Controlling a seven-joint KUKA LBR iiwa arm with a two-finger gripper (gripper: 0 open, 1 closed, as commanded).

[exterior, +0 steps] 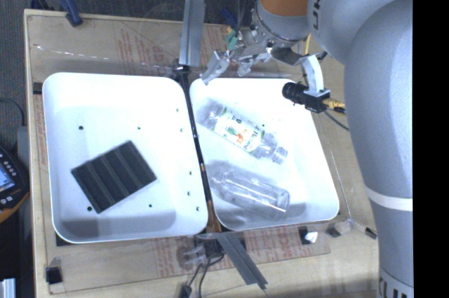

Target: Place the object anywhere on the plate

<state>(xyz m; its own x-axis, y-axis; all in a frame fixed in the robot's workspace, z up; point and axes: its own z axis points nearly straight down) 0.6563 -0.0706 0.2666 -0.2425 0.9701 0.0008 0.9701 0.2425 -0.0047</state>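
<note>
Two clear plastic bottles lie in the right white bin. Above its far edge, the hand is spread wide, holding nothing.

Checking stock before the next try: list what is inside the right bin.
Two clear plastic bottles lie in the right bin: a labelled bottle and an unlabelled bottle. The arm covers the bench beside it.
</note>
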